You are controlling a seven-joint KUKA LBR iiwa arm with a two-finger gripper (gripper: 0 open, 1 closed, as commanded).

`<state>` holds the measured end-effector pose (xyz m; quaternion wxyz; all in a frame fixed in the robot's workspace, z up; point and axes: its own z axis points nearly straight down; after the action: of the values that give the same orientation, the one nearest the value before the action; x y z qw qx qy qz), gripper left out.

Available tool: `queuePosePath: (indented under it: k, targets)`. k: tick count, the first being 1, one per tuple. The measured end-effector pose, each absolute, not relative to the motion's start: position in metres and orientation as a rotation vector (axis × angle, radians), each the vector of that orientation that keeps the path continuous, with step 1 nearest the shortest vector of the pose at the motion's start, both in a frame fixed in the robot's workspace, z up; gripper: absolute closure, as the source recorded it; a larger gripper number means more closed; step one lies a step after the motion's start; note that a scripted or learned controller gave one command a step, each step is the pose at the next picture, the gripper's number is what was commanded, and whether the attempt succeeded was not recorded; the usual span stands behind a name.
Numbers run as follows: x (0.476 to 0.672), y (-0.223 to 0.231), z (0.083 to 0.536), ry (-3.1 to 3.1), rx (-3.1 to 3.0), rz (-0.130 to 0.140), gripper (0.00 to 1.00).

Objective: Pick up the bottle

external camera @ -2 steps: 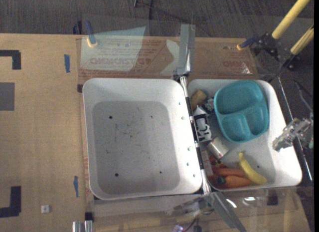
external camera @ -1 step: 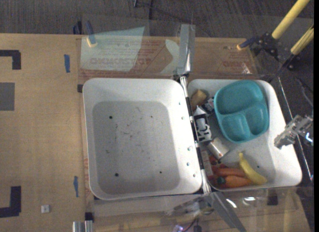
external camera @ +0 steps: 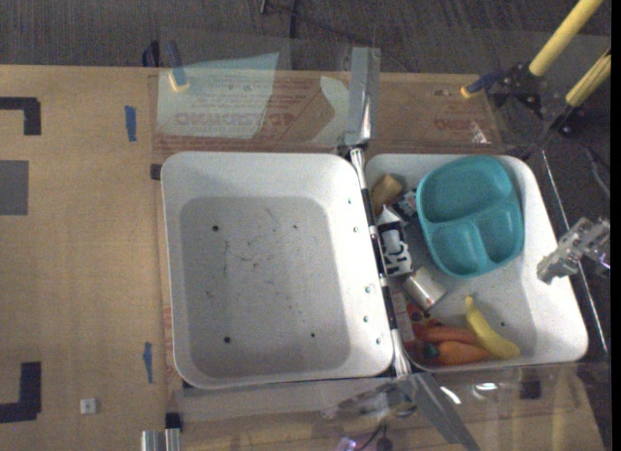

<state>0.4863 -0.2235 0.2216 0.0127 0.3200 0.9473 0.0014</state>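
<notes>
The hand (external camera: pixel 572 250) hovers at the right bin's (external camera: pixel 558 328) right rim; how far it is parted I cannot tell. The bottle (external camera: pixel 424 290) lies toward nine o'clock, against the left wall below the teal tray (external camera: pixel 471 214), tilted diagonally.

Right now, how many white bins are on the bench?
2. The left bin sits toward the middle of the bench; the right bin adjoins it and holds a teal divided plate, a banana and other small items.
</notes>
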Motion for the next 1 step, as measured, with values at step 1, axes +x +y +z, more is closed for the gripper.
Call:
queuePosePath:
  k: [1]
  targets:
    - [0.4881, -0.2238, 0.2327, 2.944, 0.997, 0.005, 1.00]
